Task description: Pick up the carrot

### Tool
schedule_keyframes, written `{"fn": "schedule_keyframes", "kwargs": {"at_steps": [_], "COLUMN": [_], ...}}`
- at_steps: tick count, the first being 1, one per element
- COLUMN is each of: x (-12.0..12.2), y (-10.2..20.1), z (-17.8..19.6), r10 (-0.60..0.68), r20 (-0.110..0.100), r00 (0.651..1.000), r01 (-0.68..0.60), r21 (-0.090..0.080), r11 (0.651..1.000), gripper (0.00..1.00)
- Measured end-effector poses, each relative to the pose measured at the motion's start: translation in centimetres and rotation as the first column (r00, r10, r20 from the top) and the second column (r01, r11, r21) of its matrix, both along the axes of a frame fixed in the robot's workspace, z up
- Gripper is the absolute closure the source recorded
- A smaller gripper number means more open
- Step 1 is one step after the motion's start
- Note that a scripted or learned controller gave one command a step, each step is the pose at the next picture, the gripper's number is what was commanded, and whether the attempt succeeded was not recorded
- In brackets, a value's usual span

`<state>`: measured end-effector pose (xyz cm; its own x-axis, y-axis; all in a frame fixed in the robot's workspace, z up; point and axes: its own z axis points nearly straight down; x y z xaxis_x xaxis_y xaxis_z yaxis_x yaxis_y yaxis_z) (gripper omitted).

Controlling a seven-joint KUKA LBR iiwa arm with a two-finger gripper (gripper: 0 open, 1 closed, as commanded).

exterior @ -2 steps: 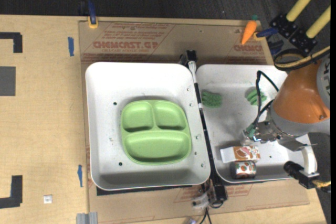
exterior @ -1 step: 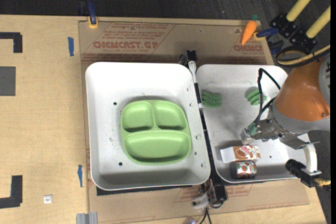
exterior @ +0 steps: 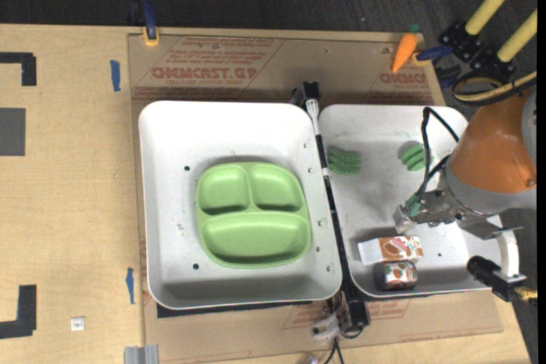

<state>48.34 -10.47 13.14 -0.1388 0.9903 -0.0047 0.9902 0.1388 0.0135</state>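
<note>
I see the tapered orange carrot (exterior: 404, 53) on the cardboard beyond the right bin's (exterior: 375, 125) far edge (outside both bins). The arm (exterior: 492, 158) bends over that bin; the gripper (exterior: 412, 213) hangs above a small glossy carton (exterior: 391, 249), closure indiscernible.

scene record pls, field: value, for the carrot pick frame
left bin: holds green divided tray
right bin: two green items, white packet, small can
carrot: outside both bins, on the cardboard behind the right bin
arm: over the right bin
gripper: low in the right bin, just above the packet, far from the carrot
grasp: none seen
</note>
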Motion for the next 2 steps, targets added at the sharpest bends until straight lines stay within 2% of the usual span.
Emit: {"fn": "schedule_keyframes", "kwargs": {"at_steps": [1, 2], "x": [0.16, 0.24], "y": [0.80, 0.81], "z": [-3.89, -2.90], "r10": [0.226, 0.225], "r20": [0.003, 0.006], "r00": [0.974, 0.974], "r01": [-0.226, -0.225], "r21": [-0.005, -0.006], "r11": [0.974, 0.974], "gripper": [1.00, 1.00]}}
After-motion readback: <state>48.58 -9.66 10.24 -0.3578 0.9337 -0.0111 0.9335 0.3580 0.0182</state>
